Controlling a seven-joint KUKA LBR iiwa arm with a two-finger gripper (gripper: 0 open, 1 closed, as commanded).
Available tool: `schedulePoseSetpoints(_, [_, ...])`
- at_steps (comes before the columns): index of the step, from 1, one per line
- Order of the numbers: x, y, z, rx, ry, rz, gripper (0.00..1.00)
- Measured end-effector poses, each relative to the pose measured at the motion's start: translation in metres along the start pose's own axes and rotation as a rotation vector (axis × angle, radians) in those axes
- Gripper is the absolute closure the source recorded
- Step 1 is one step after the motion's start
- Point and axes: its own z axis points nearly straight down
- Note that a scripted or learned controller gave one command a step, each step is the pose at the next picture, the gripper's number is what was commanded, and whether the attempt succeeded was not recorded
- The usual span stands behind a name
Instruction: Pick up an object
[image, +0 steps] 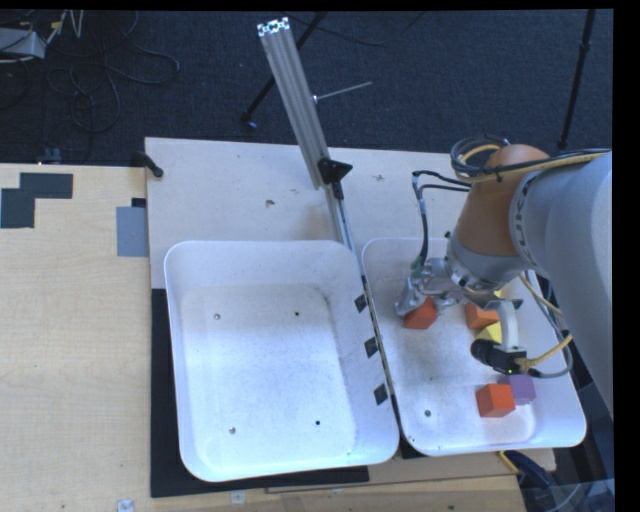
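Observation:
My gripper (414, 298) reaches down into the right bin (450, 430) near its upper left part. An orange-red block (422, 316) lies right under and against the gripper's tip; whether it is gripped I cannot make out. Beside the wrist sits an orange block (482, 316) with a small yellow piece (491, 330) next to it. Nearer the front right of the bin rest another orange block (495, 399) and a purple block (522, 389), touching each other. The grey arm with its orange band (495, 215) covers the bin's far right corner.
The left bin (190, 300) stands alongside, separated by a rim with black clips (371, 346). A slanted metal rail (300, 100) rises behind the bins. Cables (530, 360) hang off the wrist over the right bin.

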Motion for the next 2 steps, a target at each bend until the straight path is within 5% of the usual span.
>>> schedulePoseSetpoints(1, [0.091,-0.015,-0.094,-0.007,0.005,0.000,1.00])
schedulePoseSetpoints(2, [0.152,0.041,-0.154,-0.011,0.003,0.002,1.00])
